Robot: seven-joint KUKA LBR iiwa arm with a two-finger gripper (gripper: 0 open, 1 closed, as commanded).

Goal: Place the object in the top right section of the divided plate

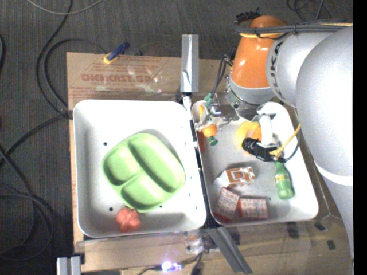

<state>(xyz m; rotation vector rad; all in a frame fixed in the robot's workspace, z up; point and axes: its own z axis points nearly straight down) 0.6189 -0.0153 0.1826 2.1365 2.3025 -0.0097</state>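
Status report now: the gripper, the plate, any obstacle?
Gripper low over right bin's top left corner. Green divided plate in left bin, sections bare. Pink toy beside plate's near edge.

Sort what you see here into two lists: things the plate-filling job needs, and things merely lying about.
Needed for the job:
green divided plate, in the left bin
hand, over the right bin

Just lying about:
green bottle
red snack packets
pink toy below the plate
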